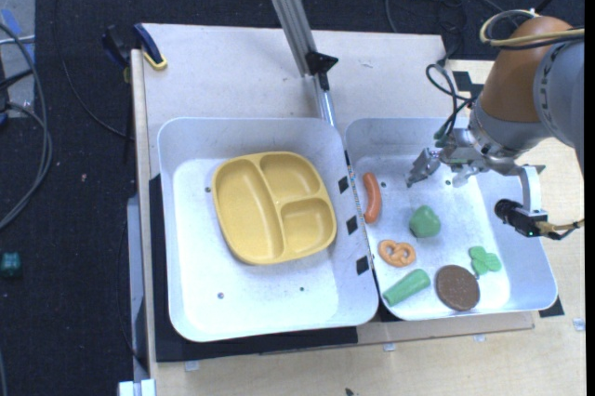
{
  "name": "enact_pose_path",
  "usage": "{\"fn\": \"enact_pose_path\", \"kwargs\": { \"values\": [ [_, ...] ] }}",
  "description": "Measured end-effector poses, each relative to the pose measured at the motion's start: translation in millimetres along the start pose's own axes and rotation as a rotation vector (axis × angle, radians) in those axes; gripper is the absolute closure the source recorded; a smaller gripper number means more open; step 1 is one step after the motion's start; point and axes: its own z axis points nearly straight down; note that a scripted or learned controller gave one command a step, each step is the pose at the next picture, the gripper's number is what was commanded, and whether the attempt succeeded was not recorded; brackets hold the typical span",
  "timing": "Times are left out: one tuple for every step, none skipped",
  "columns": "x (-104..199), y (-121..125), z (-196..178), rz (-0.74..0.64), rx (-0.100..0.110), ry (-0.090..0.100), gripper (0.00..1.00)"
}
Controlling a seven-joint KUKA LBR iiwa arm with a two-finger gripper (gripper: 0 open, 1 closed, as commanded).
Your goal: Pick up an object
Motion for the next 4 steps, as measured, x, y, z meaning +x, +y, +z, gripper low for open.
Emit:
{"fn": "enact_pose_path", "kwargs": {
  "values": [
    [0,0,40,0.000,-0.005,-0.001,0.00],
    [0,1,27,0.000,-0.009,-0.003,1.00],
    [4,-5,-21,-0.002,-0.012,-0.002,1.00],
    [2,-10,-83,-0.002,-0.013,-0.003,1.00]
  ]
}}
